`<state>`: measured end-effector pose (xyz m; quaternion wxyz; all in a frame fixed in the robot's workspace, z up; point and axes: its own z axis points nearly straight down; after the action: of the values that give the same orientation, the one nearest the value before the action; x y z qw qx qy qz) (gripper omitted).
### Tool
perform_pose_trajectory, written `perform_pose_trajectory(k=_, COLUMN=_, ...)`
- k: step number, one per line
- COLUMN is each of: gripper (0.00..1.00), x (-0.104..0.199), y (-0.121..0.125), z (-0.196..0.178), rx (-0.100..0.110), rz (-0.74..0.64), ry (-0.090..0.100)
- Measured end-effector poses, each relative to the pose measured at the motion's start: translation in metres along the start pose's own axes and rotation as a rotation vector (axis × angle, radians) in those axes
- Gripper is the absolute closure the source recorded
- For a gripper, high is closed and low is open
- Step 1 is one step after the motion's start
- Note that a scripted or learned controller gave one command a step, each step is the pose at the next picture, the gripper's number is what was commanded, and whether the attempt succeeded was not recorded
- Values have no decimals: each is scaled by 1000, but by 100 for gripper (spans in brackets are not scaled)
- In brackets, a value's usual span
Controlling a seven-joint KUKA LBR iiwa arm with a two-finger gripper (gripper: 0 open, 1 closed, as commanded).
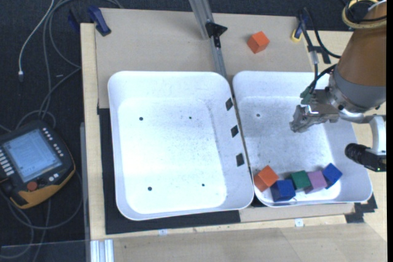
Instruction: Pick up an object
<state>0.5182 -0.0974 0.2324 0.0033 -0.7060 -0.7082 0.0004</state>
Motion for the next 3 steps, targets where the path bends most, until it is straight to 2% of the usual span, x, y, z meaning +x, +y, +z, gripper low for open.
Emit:
perform_pose_trajectory(k=1, gripper=100, x=40, y=34, z=35, rx=-2, rz=-2, ry=-1)
perform_pose_trajectory(k=2, gripper=100, x=104, y=63, z=33, rx=-8, rz=-5, ry=-1)
perform_pose_trajectory(k=3, gripper=100, x=143, y=43, z=33, rx=-1, rz=-2, ry=-1)
